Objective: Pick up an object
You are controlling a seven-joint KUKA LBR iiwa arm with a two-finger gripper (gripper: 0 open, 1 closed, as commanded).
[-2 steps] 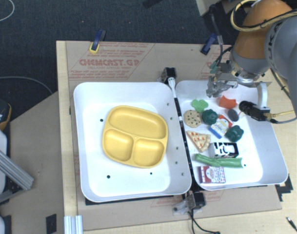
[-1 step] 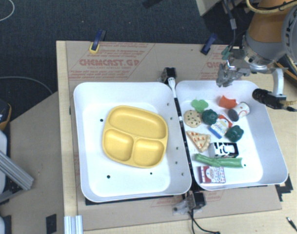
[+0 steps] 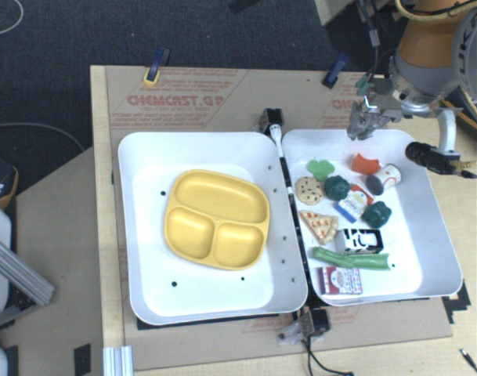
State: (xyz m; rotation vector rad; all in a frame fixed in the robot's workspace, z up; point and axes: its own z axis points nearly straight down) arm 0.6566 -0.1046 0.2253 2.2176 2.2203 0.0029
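Leftward, a yellow tray (image 3: 217,218) fills one bin (image 3: 136,210); toys crowd the other bin (image 3: 434,233); hand (image 3: 365,128) state unclear.

Glossy yellow plastic tray (image 3: 216,219) in smooth white bin (image 3: 140,210).

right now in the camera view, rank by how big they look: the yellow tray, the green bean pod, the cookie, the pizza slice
1. yellow tray
2. green bean pod
3. pizza slice and cookie: these look alike in size, so I won't rank them.
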